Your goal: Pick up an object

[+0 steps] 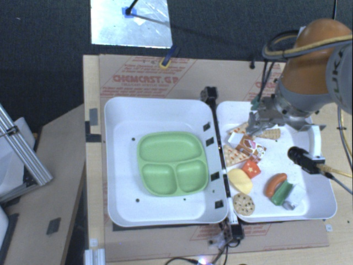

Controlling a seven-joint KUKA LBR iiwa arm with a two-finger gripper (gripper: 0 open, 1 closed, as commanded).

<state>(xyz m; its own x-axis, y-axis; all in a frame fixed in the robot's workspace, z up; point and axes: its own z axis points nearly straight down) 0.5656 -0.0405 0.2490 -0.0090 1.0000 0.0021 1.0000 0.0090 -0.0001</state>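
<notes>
Waffle (234, 155) gridded, cookie (243, 203) round, tool (257, 127) metallic

You've got dark carpet-like floor (44, 37) all round the far side, a shiny silver sheet (131, 15) lying on it, a tan bench (60, 164) under a printed cardboard sheet (149, 76), and an aluminium frame rail (19, 148) at the left edge.

The tool (258, 123) hangs low over the far edge of the right bin (325, 203), and its fingertips blur into the toy food beneath, so their spacing cannot be read. The arm (317, 54) (grey, orange-banded) is cut off by the right edge. It hides the bin's far right corner and part of a waffle piece (270, 133).
</notes>
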